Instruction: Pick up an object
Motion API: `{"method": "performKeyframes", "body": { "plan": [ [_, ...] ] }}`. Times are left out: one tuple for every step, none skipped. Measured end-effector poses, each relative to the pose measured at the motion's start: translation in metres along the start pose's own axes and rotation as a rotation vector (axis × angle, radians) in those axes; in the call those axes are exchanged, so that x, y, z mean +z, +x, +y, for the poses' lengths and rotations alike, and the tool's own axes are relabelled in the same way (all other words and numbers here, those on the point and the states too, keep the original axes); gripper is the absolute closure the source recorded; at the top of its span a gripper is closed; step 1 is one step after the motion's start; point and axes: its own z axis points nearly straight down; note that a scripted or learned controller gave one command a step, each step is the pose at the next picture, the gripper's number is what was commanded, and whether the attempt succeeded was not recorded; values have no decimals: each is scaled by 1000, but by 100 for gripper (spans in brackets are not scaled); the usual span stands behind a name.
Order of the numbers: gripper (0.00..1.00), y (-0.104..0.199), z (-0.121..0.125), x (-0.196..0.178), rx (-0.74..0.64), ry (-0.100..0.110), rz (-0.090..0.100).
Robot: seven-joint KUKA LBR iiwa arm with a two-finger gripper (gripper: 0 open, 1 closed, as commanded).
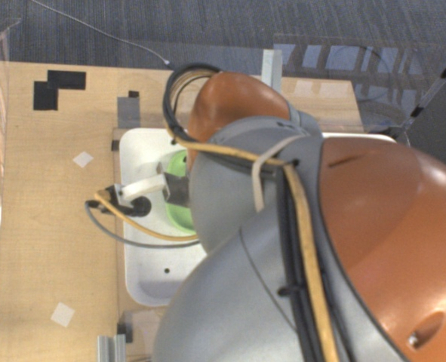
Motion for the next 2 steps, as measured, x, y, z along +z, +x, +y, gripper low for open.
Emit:
{"method": "performKeyframes", "body": {
  "plan": [
    [100,-9,10,109,-295,-1,-4],
    [100,-2,1,116,4,0,10]
  ]
}}
